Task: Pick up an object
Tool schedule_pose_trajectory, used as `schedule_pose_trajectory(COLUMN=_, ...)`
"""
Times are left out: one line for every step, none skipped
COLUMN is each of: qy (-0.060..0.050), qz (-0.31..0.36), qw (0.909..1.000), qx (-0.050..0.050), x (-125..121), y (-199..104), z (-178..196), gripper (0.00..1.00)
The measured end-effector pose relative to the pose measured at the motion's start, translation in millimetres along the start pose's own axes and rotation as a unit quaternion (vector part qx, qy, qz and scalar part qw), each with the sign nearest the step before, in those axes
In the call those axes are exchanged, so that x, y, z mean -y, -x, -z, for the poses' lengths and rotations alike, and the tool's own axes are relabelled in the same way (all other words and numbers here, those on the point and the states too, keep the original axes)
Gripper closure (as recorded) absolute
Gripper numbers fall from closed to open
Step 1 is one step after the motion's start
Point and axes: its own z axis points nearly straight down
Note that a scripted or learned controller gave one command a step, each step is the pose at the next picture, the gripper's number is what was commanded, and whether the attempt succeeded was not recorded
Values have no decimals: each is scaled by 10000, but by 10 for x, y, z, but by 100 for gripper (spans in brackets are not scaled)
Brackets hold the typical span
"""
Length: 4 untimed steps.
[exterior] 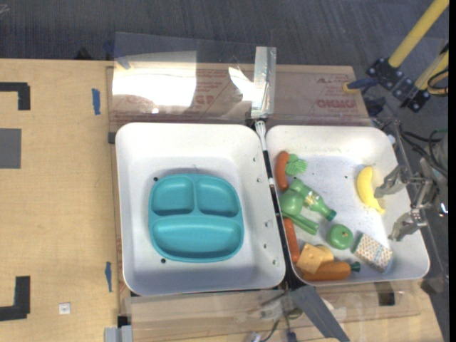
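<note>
While the pincer [407,204] hangs open and empty, reaching seems underway; next it must close on the yellow plastic banana [366,187] just beside it

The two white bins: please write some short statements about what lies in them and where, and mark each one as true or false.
1. The teal divided tray lies in the left bin. True.
2. The banana lies in the left bin. False: it lies in the right bin, toward its right side.
3. The green bottle lies on its side in the right bin. True.
4. The teal divided tray holds a carrot. False: its compartments hold nothing; the carrot lies near the right bin's front edge.
5. The patterned block sits to the left of the green bottle. False: it sits to its right, nearer the front.
</note>
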Motion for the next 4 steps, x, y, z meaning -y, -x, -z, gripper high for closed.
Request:
schedule_pose_trajectory(qy=-23, qz=399, qw=9992, qx=58, x=266, y=770, z=-1243, gripper=0)
schedule_pose_trajectory(qy=5, qz=1034, qw=9946, qx=36, x=-482, y=616, z=-1257, gripper=0)
schedule_pose_trajectory(qy=0, qz=1054, qw=9944, qx=50, x=-1015, y=594, z=-1250, gripper=0)
schedule_pose_trajectory(qy=-12, qz=1064, qw=9943, qx=116, x=-1029, y=636, z=-1113, gripper=100)
